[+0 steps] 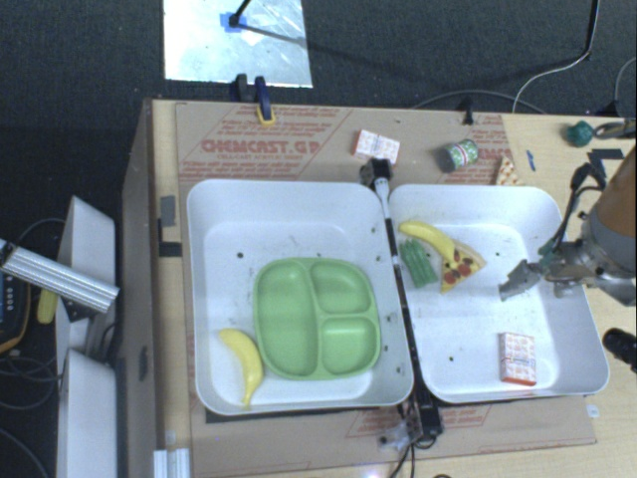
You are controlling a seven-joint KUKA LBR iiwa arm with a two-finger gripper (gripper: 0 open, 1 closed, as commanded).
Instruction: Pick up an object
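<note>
Even overhead light, soft focus (white bins (299, 202) slightly glaring).

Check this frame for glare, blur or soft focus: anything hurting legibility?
Camera view: strong glare on the shiny sheet beyond the bench; both white bins are bright but not blown out; the gripper looks soft and smeared; the whole picture is slightly soft, so print on the small box is unreadable.

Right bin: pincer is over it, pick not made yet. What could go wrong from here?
1. The banana, pizza slice and green piece lie bunched together by the divider, so a grasp there may catch two items or knock one aside.
2. The small carton lies flat on the right bin floor, so it may slip from a grasp.
3. The pincer hangs over bare floor and could come up with nothing.
</note>
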